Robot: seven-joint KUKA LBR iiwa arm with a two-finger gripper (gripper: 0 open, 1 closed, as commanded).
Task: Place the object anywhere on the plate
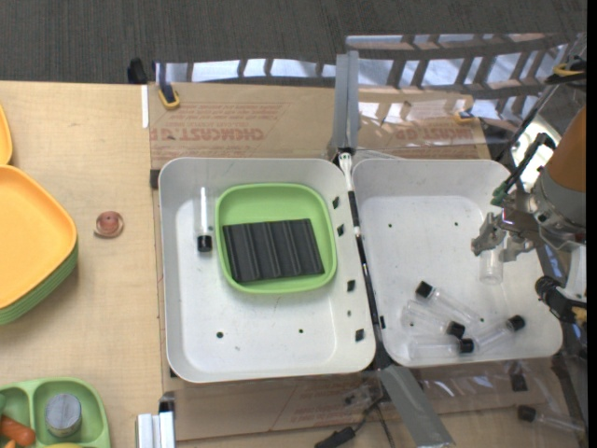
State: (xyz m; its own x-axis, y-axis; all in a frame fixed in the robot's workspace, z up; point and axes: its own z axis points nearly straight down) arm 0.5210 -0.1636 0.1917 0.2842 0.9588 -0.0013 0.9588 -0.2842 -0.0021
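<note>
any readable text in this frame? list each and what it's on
"CHEMCUTZ", roughly, printed in red and upside down on the left cardboard sheet behind the bins; smaller lines beneath it are too blurred to read.
Red print on the right cardboard sheet: partly hidden and blurred, unreadable.

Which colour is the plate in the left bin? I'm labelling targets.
Green, with a dark ribbed pad on it; camera view.

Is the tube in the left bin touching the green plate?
Apart. The camera view shows the clear tube with its black cap lying alongside the green plate, with a thin strip of white bin floor visible between them.
</note>
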